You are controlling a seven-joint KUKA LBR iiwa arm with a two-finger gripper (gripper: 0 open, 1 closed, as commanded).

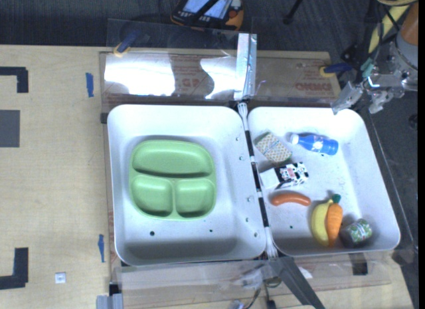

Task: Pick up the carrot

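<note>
Orange carrot (334,219): well below the gripper (362,94), in the near part of the right bin (352,120); long axis roughly along the view's vertical, green top at the far end, blunt orange end nearer the front rim.
Carrot's neighbours: yellow banana (319,222) touching its left side; dark green round item (357,232) just right of it; sausage (290,199) to its left, lying crosswise.
Gripper: above the bin's far right corner, well apart from the carrot; fingers spread, nothing between them.
Arm: at the view's upper right, wrist angled down-left toward the bin.
Left bin: green divided tray (173,177) inside, far left of the gripper.
</note>
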